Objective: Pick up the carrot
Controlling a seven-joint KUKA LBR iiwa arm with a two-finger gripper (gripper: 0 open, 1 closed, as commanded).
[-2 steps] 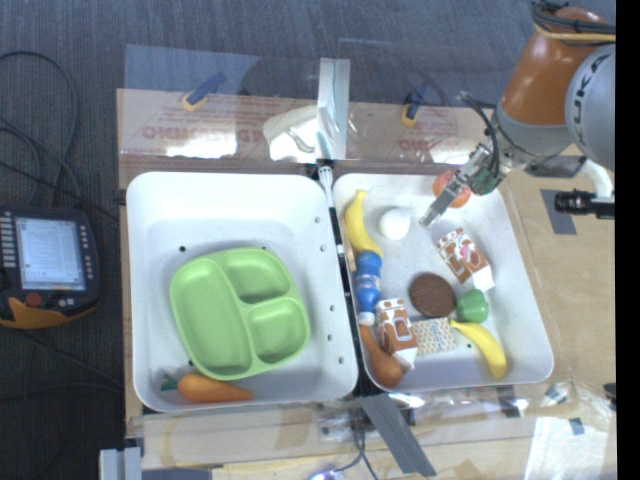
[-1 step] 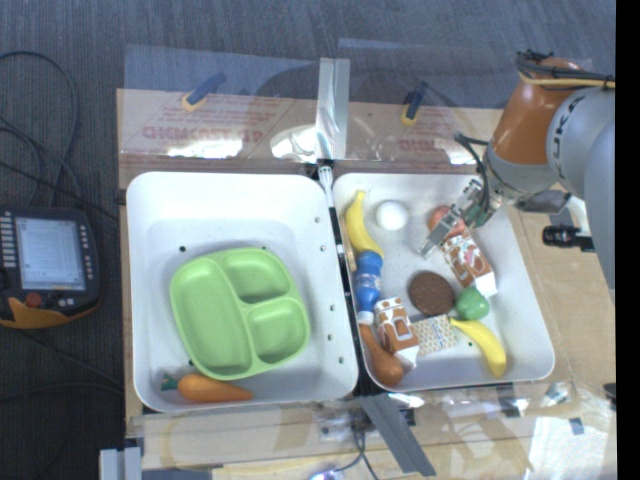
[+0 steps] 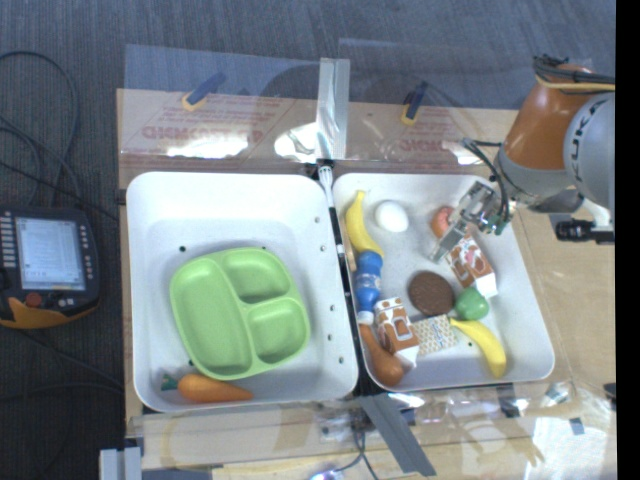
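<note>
The carrot (image 3: 212, 390) is orange with a green stub at its left end. It lies flat in the left bin's front left corner, just below the green divided plate (image 3: 238, 311). My gripper (image 3: 472, 218) hangs over the back right part of the right bin, far from the carrot. It is open, with nothing between its fingers. It sits right beside a small red-orange item (image 3: 442, 220) and above a little carton (image 3: 470, 263).
The right bin (image 3: 530, 313) holds two bananas (image 3: 357, 223) (image 3: 483, 340), a white egg (image 3: 391, 216), a blue bottle (image 3: 367, 278), a brown disc (image 3: 431, 292), a green piece (image 3: 472, 304), another carton (image 3: 397, 330) and a brown sausage (image 3: 383, 361). A ridge (image 3: 336, 268) divides the bins. A pendant (image 3: 45, 266) lies at the left.
</note>
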